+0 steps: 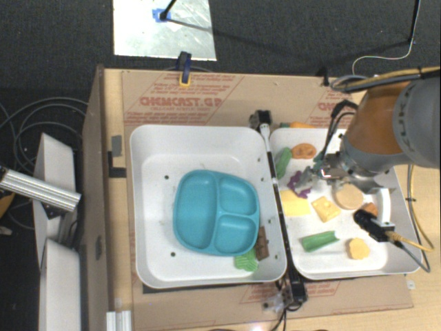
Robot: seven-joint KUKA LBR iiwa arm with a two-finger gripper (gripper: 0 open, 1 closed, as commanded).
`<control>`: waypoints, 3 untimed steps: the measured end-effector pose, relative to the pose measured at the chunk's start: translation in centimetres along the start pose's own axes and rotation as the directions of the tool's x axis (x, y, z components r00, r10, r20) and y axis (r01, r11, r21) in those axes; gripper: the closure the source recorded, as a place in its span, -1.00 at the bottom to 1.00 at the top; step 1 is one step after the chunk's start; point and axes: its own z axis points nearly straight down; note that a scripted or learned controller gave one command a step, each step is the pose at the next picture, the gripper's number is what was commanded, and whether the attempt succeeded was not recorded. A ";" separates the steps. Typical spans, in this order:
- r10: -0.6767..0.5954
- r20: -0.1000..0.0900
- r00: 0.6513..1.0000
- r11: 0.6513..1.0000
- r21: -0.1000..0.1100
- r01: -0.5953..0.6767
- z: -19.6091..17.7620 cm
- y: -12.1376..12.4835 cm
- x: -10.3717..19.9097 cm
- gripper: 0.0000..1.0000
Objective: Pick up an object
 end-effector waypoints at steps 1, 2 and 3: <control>0.014 0.004 1.000 1.000 0.004 -0.014 4.6 -7.2 -2.6 -1.00; 0.003 0.006 1.000 1.000 -0.009 -0.003 4.5 5.1 -6.3 -1.00; -0.002 0.002 1.000 1.000 -0.005 0.002 -1.2 7.2 0.6 -1.00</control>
